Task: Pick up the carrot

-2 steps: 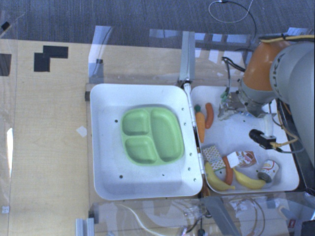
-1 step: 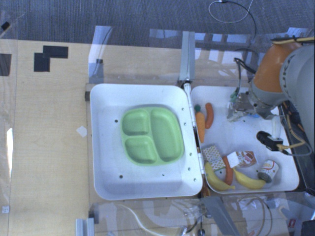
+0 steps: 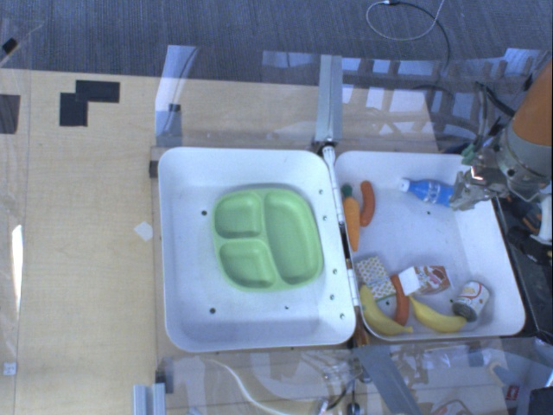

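the carrot [image 3: 351, 221] lies in the right bin [image 3: 510, 318], hard against its left wall, long axis running up and down the view, green top at the far end. the gripper [image 3: 473, 190] hovers well apart near the right wall; whether it is wide or narrow, i cannot tell. the carrot lies to its left.

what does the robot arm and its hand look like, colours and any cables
The arm enters at the right edge: a rounded orange band sits above a grey, cylindrical wrist section. Below it, the hand is a compact metallic grey block with a small greenish spot on its upper side. Dark cables loop beside the wrist. Finer markings are too small to make out.
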Controlling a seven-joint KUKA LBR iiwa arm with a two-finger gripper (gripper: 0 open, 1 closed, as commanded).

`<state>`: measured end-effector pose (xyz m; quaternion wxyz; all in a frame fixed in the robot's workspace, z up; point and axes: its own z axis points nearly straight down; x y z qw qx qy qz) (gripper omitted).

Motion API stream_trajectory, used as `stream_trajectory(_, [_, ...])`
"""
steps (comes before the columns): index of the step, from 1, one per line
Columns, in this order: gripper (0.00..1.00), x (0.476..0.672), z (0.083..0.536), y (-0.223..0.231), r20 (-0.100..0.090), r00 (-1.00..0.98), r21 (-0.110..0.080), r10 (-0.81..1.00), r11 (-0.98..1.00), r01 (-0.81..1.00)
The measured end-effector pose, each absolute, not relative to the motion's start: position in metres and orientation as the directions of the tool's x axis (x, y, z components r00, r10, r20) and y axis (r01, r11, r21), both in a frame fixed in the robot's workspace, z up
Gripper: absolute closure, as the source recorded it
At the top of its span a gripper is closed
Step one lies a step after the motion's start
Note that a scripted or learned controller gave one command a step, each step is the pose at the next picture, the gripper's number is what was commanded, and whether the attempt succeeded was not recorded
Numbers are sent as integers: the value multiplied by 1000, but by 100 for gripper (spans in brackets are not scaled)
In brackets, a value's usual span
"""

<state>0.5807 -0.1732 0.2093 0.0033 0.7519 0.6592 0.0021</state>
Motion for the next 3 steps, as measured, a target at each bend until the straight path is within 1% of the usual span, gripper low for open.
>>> stream_trajectory(1, [100, 562, 267, -196, 0, 325, 6, 946, -325, 946])
stream_trajectory(2, [100, 561, 253, -175, 0, 317, 5, 948, -317, 948])
stream_trajectory(3, [100, 493, 254, -188, 1, 553, 3, 833, -553, 833])
